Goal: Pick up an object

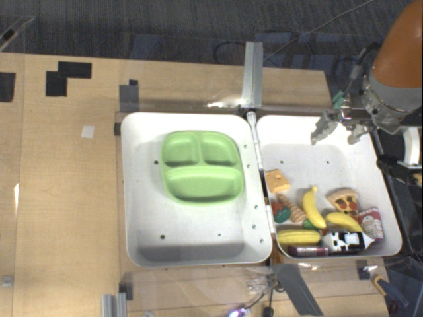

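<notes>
Gripper [339, 129] hangs above the far part of the right bin [297, 147], fingers [321, 131] spread apart with nothing between them. Arm [400, 51] enters from the right, orange band visible above the wrist. Objects lie heaped in the near part of that bin, well apart from the gripper: an upright banana [313, 207], a second banana [298, 236] lying flat, a pizza slice [344, 199], a cheese wedge [277, 179]. The left bin [142, 230] holds a green divided plate [201, 166].
</notes>
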Tool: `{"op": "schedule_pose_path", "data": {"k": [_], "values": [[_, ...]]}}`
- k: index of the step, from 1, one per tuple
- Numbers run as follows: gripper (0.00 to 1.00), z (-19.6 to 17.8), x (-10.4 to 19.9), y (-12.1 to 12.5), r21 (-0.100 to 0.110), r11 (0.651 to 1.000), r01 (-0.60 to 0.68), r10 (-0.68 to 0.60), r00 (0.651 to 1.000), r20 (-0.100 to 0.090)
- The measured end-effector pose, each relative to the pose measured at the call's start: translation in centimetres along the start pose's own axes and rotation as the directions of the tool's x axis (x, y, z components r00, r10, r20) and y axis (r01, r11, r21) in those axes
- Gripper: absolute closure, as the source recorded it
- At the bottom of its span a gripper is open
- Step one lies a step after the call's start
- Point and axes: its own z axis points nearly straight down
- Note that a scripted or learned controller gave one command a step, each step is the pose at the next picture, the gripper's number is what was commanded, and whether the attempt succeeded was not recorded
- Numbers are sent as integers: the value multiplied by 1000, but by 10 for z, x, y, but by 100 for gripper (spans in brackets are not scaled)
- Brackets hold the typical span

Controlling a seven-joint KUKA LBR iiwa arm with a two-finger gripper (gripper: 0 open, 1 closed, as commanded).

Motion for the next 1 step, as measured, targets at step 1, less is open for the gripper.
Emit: {"op": "schedule_pose_path", "data": {"k": [1], "values": [[0, 126, 13, -48, 1, 997, -79, 79, 997, 0]]}}
